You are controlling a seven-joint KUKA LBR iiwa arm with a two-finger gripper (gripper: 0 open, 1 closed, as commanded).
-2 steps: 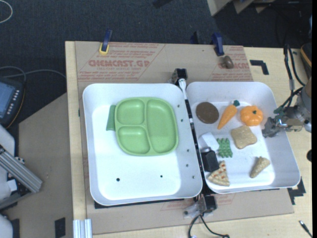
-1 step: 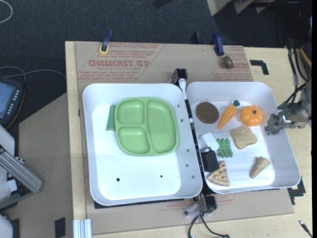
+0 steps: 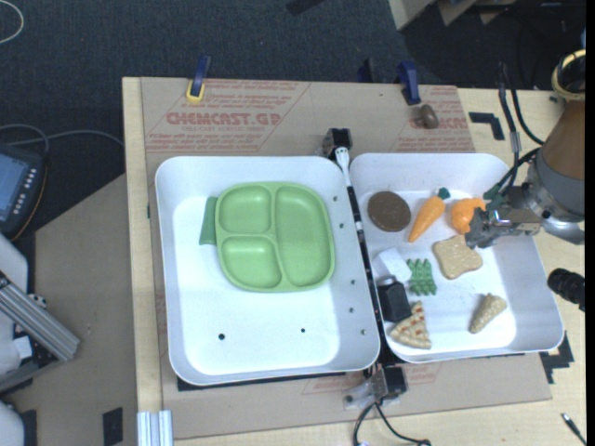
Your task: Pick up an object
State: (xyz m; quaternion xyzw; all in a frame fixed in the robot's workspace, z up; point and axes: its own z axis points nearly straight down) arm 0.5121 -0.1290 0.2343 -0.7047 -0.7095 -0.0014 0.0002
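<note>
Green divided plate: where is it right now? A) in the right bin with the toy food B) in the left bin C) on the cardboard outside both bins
B: the green divided plate lies flat in the left bin, apart from the toy food in the right bin.

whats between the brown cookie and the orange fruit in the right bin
In the camera view the toy carrot lies slanted between the brown cookie and the orange fruit, apart from the cookie.
</note>
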